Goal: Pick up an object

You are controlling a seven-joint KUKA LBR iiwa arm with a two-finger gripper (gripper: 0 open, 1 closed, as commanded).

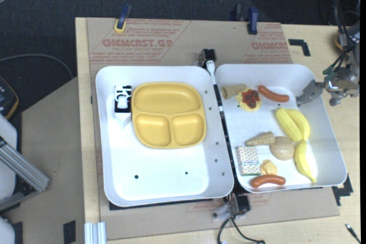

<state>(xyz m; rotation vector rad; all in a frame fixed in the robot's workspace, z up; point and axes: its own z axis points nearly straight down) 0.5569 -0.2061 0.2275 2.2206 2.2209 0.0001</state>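
Here, the sausage (273,94) lies near the end effector (311,92).

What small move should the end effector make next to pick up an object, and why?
Probably move left and down toward the hot dog. The end effector sits at the right bin's upper right rim, holding nothing visible, and that hot dog is the nearest item, lying apart from the bananas.

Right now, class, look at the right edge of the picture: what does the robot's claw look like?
The claw is grey metal, its one visible finger a flat, tapering blade. It joins a blocky grey wrist body at the frame's edge. Dark cables loop above the wrist. No markings are legible.
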